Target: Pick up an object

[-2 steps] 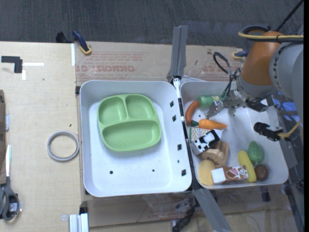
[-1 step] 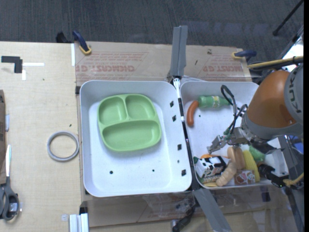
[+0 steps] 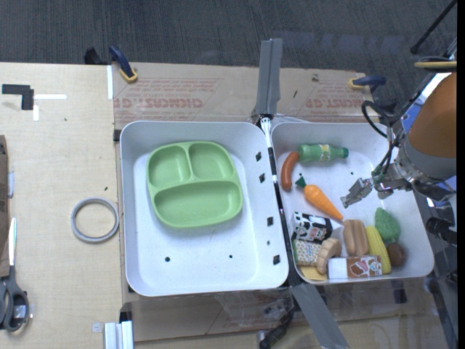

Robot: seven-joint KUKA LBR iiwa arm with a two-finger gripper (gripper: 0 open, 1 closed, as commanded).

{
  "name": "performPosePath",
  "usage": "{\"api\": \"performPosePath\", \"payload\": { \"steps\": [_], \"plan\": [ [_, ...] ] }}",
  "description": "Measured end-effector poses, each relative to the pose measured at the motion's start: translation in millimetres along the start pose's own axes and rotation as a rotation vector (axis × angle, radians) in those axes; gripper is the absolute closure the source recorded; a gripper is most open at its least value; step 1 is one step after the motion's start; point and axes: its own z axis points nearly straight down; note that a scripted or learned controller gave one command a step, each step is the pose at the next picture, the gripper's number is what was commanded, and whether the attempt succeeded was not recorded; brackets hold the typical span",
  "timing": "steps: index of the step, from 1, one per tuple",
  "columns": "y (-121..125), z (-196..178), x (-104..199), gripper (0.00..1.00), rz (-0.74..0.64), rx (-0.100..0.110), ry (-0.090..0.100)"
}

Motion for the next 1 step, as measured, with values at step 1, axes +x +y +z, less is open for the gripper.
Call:
{"api": "performPosePath", "payload": {
  "steps": [1],
  "plan": [
    [-59.2, 63.8, -1.7, 0.00, -0.010, -0.002, 0.007]
  ]
}}
